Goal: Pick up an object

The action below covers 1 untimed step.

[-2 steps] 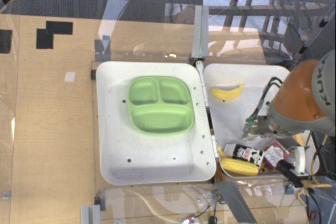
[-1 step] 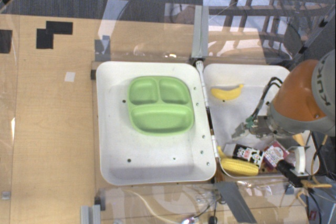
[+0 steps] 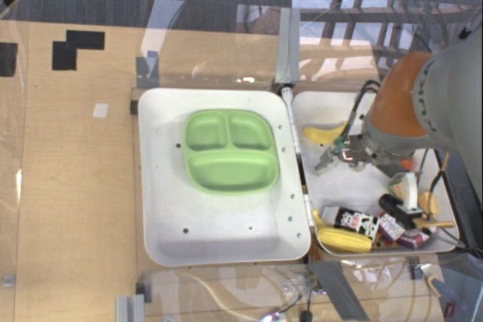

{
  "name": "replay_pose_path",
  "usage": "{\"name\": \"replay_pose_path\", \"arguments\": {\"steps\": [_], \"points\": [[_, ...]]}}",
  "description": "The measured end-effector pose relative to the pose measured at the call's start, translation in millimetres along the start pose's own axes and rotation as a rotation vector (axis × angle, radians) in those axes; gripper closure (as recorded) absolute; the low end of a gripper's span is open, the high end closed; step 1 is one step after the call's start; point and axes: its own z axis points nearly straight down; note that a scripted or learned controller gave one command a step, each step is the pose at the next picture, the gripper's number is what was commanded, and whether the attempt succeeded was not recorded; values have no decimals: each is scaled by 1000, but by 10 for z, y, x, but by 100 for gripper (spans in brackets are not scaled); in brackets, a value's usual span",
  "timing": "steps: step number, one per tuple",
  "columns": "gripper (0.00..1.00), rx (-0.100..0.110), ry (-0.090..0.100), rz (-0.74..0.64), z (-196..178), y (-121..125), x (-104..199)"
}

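Camera view: arm (image 3: 445, 98) reaches in from the right, gripper (image 3: 337, 157) low in the right bin (image 3: 355, 185), fingers spread apart, nothing between them. Banana (image 3: 323, 134) lies just above the gripper near the bin's left wall. Corn cob (image 3: 344, 240), small black box (image 3: 355, 222) and other clutter sit along the bin's front edge. Left bin (image 3: 162, 230) holds a green divided plate (image 3: 229, 150).

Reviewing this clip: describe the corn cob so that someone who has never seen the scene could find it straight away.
Start at the right bin, the one the arm reaches into. Go to its near edge, in the left corner: the corn cob lies there on its side, just under a black printed packet. It is yellow and bumpy, unlike the smooth yellow banana at the far end.
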Motion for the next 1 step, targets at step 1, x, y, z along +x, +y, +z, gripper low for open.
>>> {"name": "replay_pose_path", "arguments": {"steps": [1], "points": [[0, 20, 3, -76, 54, 1023, -179]]}}
